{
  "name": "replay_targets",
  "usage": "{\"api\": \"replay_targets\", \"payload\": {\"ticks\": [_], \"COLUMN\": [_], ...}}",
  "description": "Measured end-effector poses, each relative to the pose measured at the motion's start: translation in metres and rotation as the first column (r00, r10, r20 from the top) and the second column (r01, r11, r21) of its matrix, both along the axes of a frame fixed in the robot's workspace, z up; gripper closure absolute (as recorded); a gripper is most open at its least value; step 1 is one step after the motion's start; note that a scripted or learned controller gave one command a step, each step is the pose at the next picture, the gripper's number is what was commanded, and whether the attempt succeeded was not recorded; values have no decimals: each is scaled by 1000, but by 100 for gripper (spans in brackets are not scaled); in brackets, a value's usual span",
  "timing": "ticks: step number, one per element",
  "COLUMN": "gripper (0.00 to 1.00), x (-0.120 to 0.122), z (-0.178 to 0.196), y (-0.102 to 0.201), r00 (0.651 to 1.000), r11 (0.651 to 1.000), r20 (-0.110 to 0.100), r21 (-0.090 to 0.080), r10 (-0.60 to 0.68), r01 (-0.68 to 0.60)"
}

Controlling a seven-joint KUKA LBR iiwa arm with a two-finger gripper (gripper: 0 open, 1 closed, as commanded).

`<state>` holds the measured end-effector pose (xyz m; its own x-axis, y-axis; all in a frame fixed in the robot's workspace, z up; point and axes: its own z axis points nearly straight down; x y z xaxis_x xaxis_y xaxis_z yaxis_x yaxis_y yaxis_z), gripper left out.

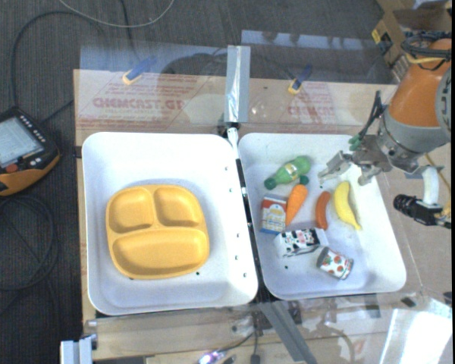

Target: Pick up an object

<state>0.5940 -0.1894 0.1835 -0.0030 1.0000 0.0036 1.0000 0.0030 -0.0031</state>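
Note:
The right bin (379,268) holds several small items: a green bottle (288,171), an orange carrot (296,202), a red-orange sausage-shaped piece (323,209), a yellow banana (347,205), a small orange-and-white carton (273,214), a black-and-white carton (298,240) and a white can with red spots (334,263). My gripper (347,171) hangs over the bin's upper right part, just above the banana's top end. Its fingers are spread open with nothing between them.
The left bin (106,158) holds a yellow divided plate (158,230). A metal strip (236,82) stands behind the gap between the bins. A handheld controller (14,150) lies on the floor at far left. Cardboard boxes (409,6) sit at the upper right.

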Motion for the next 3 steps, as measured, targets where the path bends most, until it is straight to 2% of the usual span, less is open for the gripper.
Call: {"api": "replay_targets", "payload": {"ticks": [1,2,3], "gripper": [0,100,100], "x": [3,3,-6], "z": [-85,-78,37], "y": [-23,-23,12], "r00": [1000,1000,1000], "r11": [1000,1000,1000], "r20": [8,7,2], "r21": [1,3,-4], "r10": [9,8,-8], "r01": [-9,-8,8]}}
